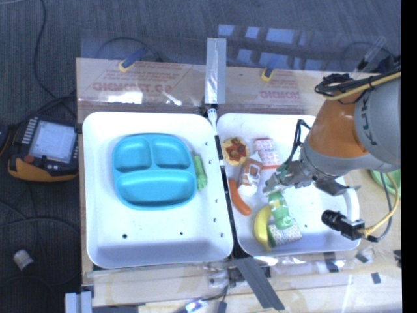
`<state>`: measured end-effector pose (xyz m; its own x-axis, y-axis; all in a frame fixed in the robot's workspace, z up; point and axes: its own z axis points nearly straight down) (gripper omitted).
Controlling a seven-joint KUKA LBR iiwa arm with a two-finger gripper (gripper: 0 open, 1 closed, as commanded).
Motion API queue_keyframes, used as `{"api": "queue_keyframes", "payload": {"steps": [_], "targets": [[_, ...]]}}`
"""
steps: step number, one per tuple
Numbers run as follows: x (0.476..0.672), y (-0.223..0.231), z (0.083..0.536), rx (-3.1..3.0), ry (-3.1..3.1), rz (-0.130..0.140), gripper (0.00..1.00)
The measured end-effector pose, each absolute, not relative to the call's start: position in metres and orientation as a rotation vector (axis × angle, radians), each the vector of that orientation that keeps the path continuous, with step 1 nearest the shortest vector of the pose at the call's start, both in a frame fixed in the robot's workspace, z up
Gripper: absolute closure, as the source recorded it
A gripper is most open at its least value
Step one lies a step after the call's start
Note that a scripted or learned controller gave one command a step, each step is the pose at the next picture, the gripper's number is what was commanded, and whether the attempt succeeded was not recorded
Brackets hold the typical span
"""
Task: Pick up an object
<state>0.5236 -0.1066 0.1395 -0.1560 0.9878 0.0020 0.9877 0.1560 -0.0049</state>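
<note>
My gripper [279, 180] hangs low over the middle of the right bin [311, 241], just above the top end of a green and white carton [281, 219]. I see nothing held in it. A yellow banana [262, 227] lies against the carton's left side. An orange carrot [239, 198] lies by the bin's left wall. Further back sit a round pizza toy [234, 149], a white and red packet [266, 152] and a brown and white piece [250, 174]. The arm hides the right part of the bin.
The left bin [98, 194] holds a blue divided plate [155, 169] and a small green piece [199, 171] at its right wall. A control pendant [42, 147] lies on the floor to the left.
</note>
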Motion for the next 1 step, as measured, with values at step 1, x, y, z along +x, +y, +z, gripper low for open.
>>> {"api": "queue_keyframes", "payload": {"steps": [1], "targets": [[0.5800, -0.0517, 0.2960, -2.073, -2.362, 0.005, 1.00]]}}
